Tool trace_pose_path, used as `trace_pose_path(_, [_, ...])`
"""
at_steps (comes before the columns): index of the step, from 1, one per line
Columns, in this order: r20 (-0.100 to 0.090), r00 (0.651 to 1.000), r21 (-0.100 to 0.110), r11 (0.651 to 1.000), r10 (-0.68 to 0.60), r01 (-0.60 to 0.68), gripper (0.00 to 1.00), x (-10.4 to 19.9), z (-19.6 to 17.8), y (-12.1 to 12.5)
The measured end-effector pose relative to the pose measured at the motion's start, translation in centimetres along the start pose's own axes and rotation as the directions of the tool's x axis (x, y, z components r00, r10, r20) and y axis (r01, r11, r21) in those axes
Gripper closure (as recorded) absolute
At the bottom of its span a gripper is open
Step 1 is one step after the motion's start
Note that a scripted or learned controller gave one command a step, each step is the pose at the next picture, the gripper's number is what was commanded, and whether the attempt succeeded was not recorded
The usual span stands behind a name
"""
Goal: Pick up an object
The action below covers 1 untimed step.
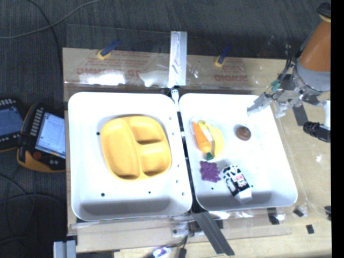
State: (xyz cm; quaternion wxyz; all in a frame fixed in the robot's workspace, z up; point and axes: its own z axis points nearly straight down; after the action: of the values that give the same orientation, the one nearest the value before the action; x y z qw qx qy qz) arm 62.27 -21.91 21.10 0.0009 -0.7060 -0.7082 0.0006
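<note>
Jaws' opening: cannot tell; gripper over right bin rim. Inside: smooth orange carrot, round brown disc, knobbly purple cluster. Glossy yellow divided tray in left bin.

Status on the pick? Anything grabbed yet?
Nothing picked yet. The carrot, brown piece, purple toy and cow toy all lie in the right bin. The gripper hangs at that bin's far right corner, holding nothing visible. Left: descend, grasp, lift.

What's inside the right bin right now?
In the right bin: a carrot lying on a yellow piece, hiding part of it, a brown round thing, a purple thing, a black-and-white toy.
</note>
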Motion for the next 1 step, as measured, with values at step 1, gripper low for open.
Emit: trace_pose_path(1, [0.0, 0.99, 0.001, 0.99, 0.14, -0.14, 0.0, 9.22, 6.82, 0.81])
